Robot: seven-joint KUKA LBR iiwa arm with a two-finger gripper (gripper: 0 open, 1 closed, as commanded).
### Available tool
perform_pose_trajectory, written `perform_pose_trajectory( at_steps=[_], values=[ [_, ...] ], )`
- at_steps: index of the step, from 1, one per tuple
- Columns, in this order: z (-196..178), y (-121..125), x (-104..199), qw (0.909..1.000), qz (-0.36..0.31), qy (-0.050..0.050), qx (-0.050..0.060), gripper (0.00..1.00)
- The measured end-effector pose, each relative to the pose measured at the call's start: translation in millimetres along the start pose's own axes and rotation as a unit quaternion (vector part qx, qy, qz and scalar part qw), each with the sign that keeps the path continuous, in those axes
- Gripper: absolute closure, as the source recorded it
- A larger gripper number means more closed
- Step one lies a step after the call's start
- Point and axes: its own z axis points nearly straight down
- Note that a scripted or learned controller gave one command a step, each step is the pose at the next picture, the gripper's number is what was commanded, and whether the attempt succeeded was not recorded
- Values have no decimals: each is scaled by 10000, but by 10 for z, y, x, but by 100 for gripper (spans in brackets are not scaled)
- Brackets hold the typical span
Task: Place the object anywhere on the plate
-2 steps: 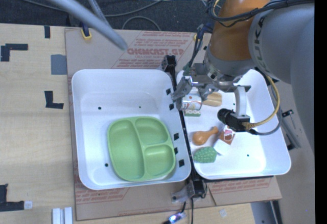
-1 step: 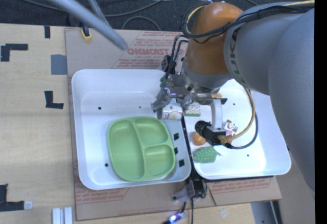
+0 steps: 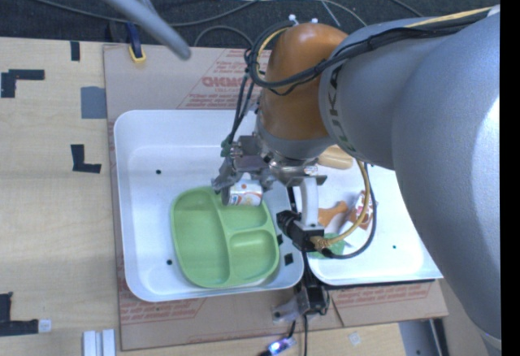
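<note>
Even overhead light, soft shadows inside white bin (image 3: 134, 184); near arm (image 3: 439, 127) blurred, mild glare on it.

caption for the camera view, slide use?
Grey arm's gripper poised above green divided plate in left white bin, small object at its rim.

Smooth green plastic plate (image 3: 213, 242)

Right bin (image 3: 406, 261) (mostly under the arm (image 3: 422, 102)), its contents obscured.
</note>
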Motion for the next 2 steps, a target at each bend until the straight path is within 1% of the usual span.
perform_pose_trajectory(
  at_steps=[1,2],
  values=[
    [-98,-227,510,10000,-8,5,-12,100],
    [-94,-216,475,10000,17,-6,-12,0]
  ],
)
